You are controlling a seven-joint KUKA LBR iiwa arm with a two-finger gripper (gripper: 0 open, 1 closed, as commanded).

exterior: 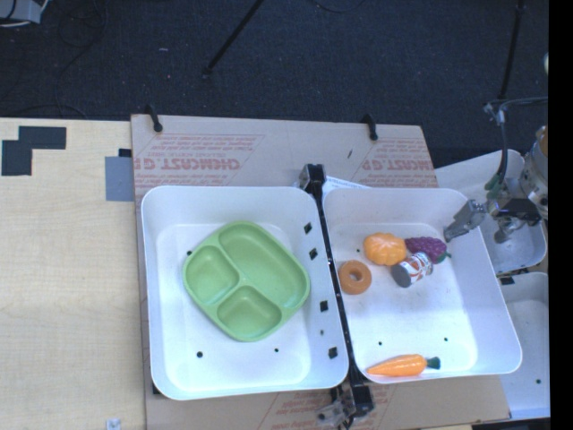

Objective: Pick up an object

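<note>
The right white bin (466, 321) holds several toy foods. An orange fruit (384, 248) lies beside a purple bunch of grapes (428, 246) and a small can (413, 269) on its side. A ring donut (355, 278) sits nearer the divider, and a carrot (400, 365) lies along the front wall. My gripper (476, 230) hangs over the bin's right rim, just right of the grapes. Its two grey fingers stand open with nothing between them.
The left white bin (166, 330) holds a green divided plate (246, 280). A black divider (327, 285) runs between the bins. Cardboard lies under both, with a wooden bench top to the left. Cables and the arm's body crowd the right edge.
</note>
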